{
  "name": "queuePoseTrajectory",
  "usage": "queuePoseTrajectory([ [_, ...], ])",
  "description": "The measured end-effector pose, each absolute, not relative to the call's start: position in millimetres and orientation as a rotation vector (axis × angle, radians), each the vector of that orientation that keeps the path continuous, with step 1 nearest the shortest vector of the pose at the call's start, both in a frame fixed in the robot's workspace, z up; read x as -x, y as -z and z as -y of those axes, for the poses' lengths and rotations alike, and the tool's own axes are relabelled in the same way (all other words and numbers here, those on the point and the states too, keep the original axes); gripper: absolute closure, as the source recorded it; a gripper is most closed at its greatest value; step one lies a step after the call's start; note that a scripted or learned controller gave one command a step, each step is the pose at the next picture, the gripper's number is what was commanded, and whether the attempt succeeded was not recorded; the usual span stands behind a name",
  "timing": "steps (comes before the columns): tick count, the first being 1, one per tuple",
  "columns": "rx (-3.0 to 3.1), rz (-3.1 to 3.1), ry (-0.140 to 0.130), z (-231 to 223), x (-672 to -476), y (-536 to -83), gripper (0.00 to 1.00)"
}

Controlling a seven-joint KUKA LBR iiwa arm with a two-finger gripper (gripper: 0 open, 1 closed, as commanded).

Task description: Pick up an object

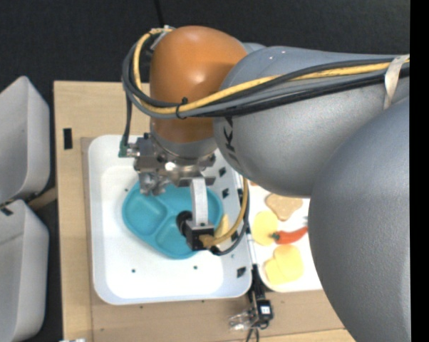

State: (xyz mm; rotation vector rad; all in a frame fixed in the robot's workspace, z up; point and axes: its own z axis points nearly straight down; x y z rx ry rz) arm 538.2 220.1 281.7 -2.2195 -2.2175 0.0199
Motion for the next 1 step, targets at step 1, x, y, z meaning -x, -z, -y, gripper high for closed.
queuePoseTrajectory([
  [1, 2.217, 2.225, -0.002, -222.1, -510.8, -332.8, 1.00],
])
